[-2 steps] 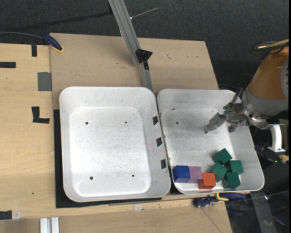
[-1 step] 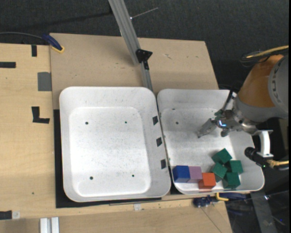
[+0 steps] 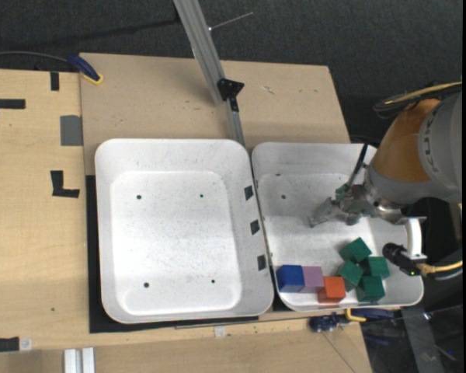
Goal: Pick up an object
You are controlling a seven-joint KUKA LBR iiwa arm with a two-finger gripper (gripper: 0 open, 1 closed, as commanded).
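The blocks are sitting bunched in the near corner of the right bin point(image 3: 295, 162): green blocks point(image 3: 363, 269) heaped together, an orange block point(image 3: 334, 288) touching them, then a purple block point(image 3: 313, 277) and a blue block point(image 3: 290, 277) lined up against the bin's near wall. All of them are lying below and slightly right of the end effector point(image 3: 332, 210), near it but not touching. The end effector is hovering over bare bin floor, carrying nothing, its fingers looking spread apart, though the view is too small for certainty.

Judging the step, the arm is lining up for a pick and is not yet over any block. The green heap is closest to the end effector, but its pieces are tilted and crowding each other, so the fingers could jam on a neighbour. The blue block, farthest left of the row, is offering a free side; straddling it squarely and descending straight looks the cleaner bet.

Beyond the end effector's left, the left bin point(image 3: 109, 162) is resting on the tabletop point(image 3: 155, 92).
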